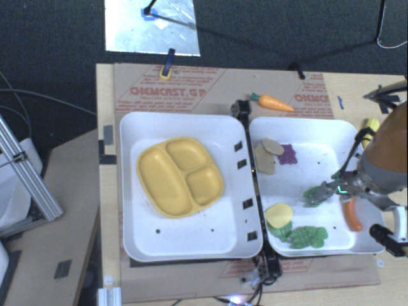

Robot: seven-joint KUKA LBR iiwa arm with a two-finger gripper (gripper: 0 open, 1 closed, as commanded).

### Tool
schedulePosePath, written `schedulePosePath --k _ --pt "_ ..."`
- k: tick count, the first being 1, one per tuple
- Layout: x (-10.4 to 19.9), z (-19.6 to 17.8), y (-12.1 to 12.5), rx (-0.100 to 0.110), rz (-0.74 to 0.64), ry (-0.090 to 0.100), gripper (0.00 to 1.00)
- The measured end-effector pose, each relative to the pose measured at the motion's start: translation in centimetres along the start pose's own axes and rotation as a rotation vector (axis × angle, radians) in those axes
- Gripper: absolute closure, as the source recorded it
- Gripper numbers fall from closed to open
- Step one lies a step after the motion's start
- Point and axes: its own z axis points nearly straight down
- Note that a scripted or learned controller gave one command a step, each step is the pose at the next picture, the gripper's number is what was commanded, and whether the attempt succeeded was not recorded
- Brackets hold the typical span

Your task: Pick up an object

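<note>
Reaching in from the right, low inside the shallow white right-hand bin [306, 125], with the grey end effector [329, 189] right at a small dull green lumpy toy piece [312, 196]. Cannot tell if the end effector is apart, together, or clamped on anything; too small and blurry to see.

Looks like the thing to pick up: that small green piece, lying near the middle of the right-hand bin, a bit toward its right side. Probably light and a little squishy, like toy food, so no need for a hard squeeze. Bumpy and uneven too, so likely to twist or pop out if pinched at one end. Best to grab across its thick middle and lift straight up.

Just beside it, to the right and a little lower: a short orange sausage-shaped toy [351, 215], close enough to get bumped. Nearer the front of the same bin: a round yellow toy [278, 214] touching a flat leafy green toy [309, 236]. Toward the back: two tan flat pieces [268, 157] next to a small purple bit [288, 153].

In the shallow white left-hand bin [131, 225]: a yellow plastic plate with three sections [180, 176]. Out on the brown cardboard-covered counter [191, 91], behind the bins: an orange toy carrot with a green top [274, 102], well apart from the arm.
</note>
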Motion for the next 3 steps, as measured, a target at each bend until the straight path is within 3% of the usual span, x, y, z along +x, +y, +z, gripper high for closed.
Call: schedulePosePath --k 1,3 --pt "-2.90 4.21 1.80 0.006 -0.006 0.021 0.00" --pt "-2.85 4.05 1.43 -0.006 -0.007 0.013 0.00"
